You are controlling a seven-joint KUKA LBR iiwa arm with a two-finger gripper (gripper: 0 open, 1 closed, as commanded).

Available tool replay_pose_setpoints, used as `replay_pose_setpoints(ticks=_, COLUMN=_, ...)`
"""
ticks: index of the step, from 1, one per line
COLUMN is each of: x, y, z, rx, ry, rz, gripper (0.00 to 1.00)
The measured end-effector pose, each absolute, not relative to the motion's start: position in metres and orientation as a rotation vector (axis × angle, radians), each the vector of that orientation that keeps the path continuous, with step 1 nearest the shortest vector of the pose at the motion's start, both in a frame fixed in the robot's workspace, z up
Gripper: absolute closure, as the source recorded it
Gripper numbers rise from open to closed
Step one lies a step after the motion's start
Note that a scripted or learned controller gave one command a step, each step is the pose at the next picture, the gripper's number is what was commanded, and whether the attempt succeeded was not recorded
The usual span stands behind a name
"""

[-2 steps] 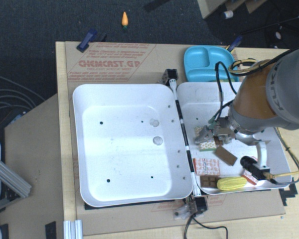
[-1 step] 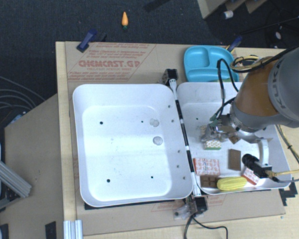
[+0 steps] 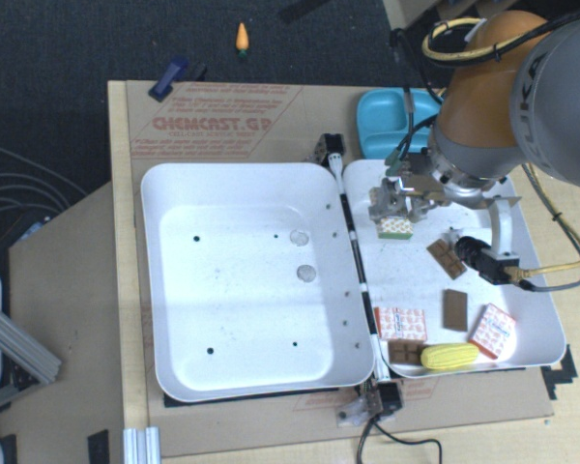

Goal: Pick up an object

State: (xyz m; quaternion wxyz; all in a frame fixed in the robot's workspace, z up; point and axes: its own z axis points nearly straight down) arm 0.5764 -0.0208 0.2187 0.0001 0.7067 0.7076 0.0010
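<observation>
white plastic under me, and i'm low over the upper left part of the right bin point(image 3: 536, 303), my gripper point(image 3: 396, 206) hanging just above a small green-and-white patterned packet point(image 3: 395, 227). it sits right under my fingertips, touching or nearly so, but whether it's actually between them i can't tell from this angle, and i can't tell if i'm open or clamped either.

plenty of other candidates further down the bin: two brown chocolate-looking bars point(image 3: 447, 257), a red-and-white checked packet point(image 3: 401, 323), another one point(image 3: 493, 332) tilted near the lower right corner, and a yellow corn cob point(image 3: 450, 358) lying along the near rim. a blue dish point(image 3: 387, 124) sits on the bench just beyond the bin. the left bin point(image 3: 174, 196) has nothing in it that i'd go for.

so my read: the approach is done, i'm at the pick spot, but nothing is lifted yet. securing the grip and the lift both remain.
</observation>
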Motion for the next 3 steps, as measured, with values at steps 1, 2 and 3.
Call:
replay_pose_setpoints(ticks=1, x=0.576, y=-0.021, z=0.228, rx=2.219, ry=2.222, rz=0.0, gripper=1.0)
replay_pose_setpoints(ticks=2, x=0.577, y=-0.021, z=0.238, rx=2.217, ry=2.222, rz=0.002, gripper=1.0)
replay_pose_setpoints(ticks=3, x=0.563, y=0.072, z=0.226, rx=2.222, ry=2.227, rz=-0.004, gripper=1.0)
